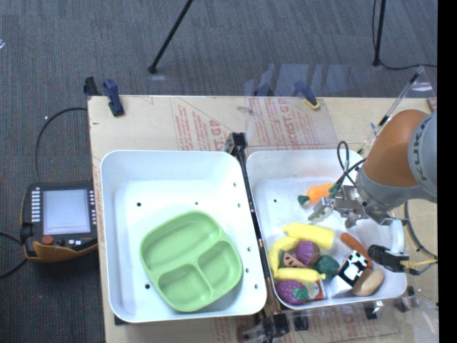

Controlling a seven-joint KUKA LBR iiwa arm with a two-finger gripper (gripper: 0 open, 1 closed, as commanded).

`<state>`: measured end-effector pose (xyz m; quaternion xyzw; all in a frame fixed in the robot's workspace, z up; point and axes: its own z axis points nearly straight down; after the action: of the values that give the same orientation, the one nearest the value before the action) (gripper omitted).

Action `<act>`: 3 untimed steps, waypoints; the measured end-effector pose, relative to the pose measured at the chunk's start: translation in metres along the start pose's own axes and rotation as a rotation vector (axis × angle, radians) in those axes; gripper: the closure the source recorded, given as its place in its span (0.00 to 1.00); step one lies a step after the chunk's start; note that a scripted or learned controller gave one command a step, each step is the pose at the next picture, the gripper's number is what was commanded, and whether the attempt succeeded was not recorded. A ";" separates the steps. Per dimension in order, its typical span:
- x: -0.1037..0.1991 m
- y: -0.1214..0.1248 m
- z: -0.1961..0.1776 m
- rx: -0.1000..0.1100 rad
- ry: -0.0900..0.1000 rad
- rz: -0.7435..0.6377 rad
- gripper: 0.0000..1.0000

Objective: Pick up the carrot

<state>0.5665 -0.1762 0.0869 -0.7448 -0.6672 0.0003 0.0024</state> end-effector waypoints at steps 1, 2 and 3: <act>0.007 0.073 -0.001 -0.002 -0.001 0.261 0.00; 0.007 0.073 -0.011 0.000 0.000 0.256 1.00; -0.008 -0.015 0.001 0.003 0.000 0.066 1.00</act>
<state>0.5506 -0.1827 0.0859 -0.7663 -0.6425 0.0015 0.0035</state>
